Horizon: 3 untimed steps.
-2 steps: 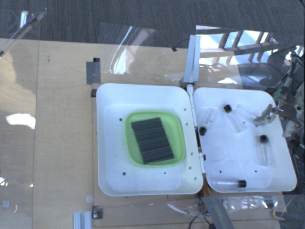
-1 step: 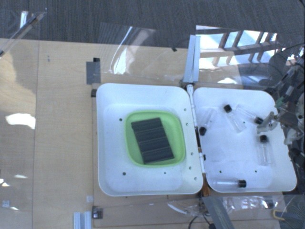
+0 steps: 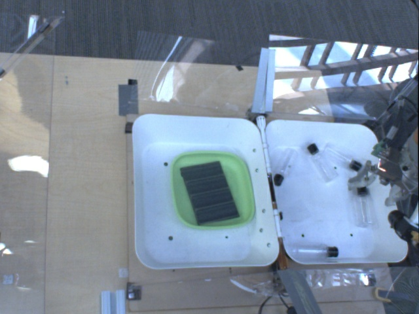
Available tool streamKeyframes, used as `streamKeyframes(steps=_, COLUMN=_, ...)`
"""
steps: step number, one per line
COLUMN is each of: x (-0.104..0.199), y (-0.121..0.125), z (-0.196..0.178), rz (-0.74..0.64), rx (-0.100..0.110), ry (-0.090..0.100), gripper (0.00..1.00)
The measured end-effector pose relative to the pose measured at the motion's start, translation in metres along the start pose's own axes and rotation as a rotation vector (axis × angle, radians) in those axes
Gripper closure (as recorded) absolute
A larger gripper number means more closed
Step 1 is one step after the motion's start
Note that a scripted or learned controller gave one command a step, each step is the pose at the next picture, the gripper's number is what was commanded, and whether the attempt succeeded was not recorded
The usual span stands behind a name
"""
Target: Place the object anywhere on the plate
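A square green plate sits in the middle of the left bin. A dark grey ridged block lies flat on the plate, turned slightly askew. My gripper hangs low over the right part of the right bin, far from the plate. It is right beside a black-capped clear vial. Nothing can be made out in its grasp.
Several clear vials with black caps lie scattered in the right bin: one at the top, one by the left wall, one below the gripper, one along the front. The arm crowds the right edge.
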<state>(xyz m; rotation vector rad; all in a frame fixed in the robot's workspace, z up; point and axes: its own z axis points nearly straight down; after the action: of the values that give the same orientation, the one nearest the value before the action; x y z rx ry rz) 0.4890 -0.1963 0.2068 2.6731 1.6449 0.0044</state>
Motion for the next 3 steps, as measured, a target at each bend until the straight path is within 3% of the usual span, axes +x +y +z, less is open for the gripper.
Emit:
streamKeyframes(steps=1, x=-0.002, y=0.0, z=0.009, rz=0.118, rx=0.002, ry=0.001, gripper=0.0)
streamKeyframes(steps=2, x=0.0, y=0.002, z=-0.001, rz=0.109, rx=-0.002, ry=0.002, gripper=1.0)
streamKeyframes(steps=3, x=0.082, y=-0.042, z=0.028, rz=-0.068, rx=0.002, ry=0.001, gripper=1.0)
